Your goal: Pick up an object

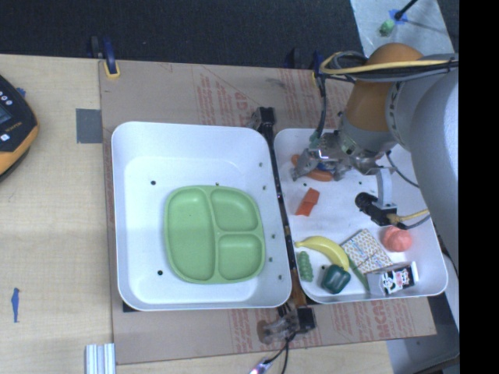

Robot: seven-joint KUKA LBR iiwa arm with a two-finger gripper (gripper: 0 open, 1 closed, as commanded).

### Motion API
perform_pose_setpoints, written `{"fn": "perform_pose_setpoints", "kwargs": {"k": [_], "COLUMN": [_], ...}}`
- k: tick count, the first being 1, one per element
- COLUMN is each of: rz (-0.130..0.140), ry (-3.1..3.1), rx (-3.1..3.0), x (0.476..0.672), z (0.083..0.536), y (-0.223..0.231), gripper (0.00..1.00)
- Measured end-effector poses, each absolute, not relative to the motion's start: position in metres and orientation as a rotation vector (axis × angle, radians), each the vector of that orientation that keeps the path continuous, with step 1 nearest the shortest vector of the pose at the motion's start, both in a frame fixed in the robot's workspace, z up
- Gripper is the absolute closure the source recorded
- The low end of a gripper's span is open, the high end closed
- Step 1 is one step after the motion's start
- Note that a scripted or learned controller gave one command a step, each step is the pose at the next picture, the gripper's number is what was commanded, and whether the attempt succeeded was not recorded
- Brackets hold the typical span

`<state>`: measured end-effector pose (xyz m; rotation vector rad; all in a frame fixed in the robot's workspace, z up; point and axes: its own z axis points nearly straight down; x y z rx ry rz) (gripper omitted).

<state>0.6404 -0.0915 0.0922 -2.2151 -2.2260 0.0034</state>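
As the task leaves the choice of object open, we list the stock by reach. Right bin (374, 296), far corner next to the left bin (132, 170): fingers (320, 164), low over the bin floor; whether they stand wide or narrow we cannot tell, and we see nothing clearly held between them. Just beside them, on the side toward the left bin: orange scrap (300, 160), small; touching or apart, we cannot say. Next nearest: orange block (308, 202), near the fingers on the bin's near side, lying flat, long axis roughly along the near-far line with a slight slant. We judge it the likeliest pick, calling for a short move toward the near edge and a grip across its narrow width. Farther off, toward the near wall: banana (323, 248), green cup (337, 279), patterned card (364, 249), pink ball (396, 238), carton (398, 277), packed close together, so a descent there risks nudging neighbours. Left bin: green plate (214, 232), divided, well apart from the fingers. Tabletop (54, 224): carries both bins.
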Motion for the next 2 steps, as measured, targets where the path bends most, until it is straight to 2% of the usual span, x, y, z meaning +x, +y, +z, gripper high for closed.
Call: {"fn": "perform_pose_setpoints", "kwargs": {"k": [1, 2], "rz": [0.023, 0.027], "ry": [-2.210, -2.215], "rx": [-2.206, -2.202], "x": [0.652, 0.652], "z": [0.089, 0.099], "y": [-0.093, -0.094], "gripper": [0.00, 1.00]}}
